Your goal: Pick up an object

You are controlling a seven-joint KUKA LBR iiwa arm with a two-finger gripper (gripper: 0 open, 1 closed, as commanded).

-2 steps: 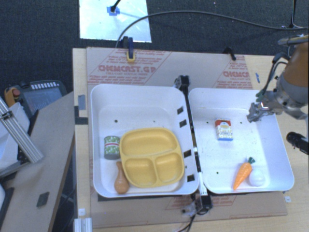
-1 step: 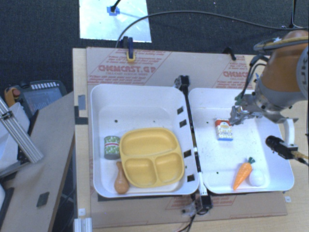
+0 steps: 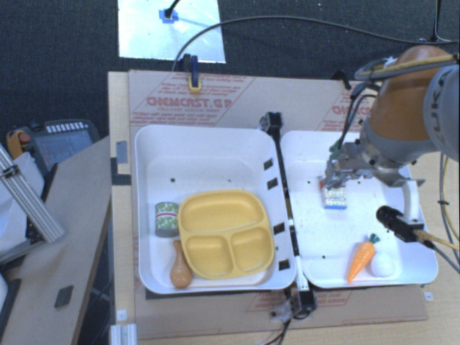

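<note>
Arm (image 3: 413,99) is reaching in from the right, sitting over the back half of the right bin (image 3: 309,157). Gripper (image 3: 335,184) is pointing down just above a small blue-and-white block (image 3: 335,200) on the bin floor. The fingertips are ending right at the block's top edge; touching or just clear, can't tell from this angle. Can't tell either whether the claw is wide or narrow, the wrist body is hiding the gap. Nothing is visibly sitting between the fingers, so no confirmed hold.

Rest of the right bin: an orange carrot (image 3: 361,261) with a green top is lying tilted near the front right corner, and a white egg-shaped thing (image 3: 383,264) is sitting just beside it on the right, looks touching. A black cylindrical part (image 3: 394,223) on a cable is hanging over the right side of the bin, between the block and the carrot. All of these are well apart from the block.

Left bin (image 3: 208,149): a yellow divided tray (image 3: 226,232) with three compartments is taking up the front centre. A small green-labelled can (image 3: 166,218) is standing upright against the tray's left edge. A tan wooden pear-shaped piece (image 3: 180,268) is lying at the front left, partly tucked under the tray rim.

Both bins are sitting side by side on a cardboard sheet (image 3: 237,99) with red print, clamped at the back by a yellow clip (image 3: 193,74).
</note>
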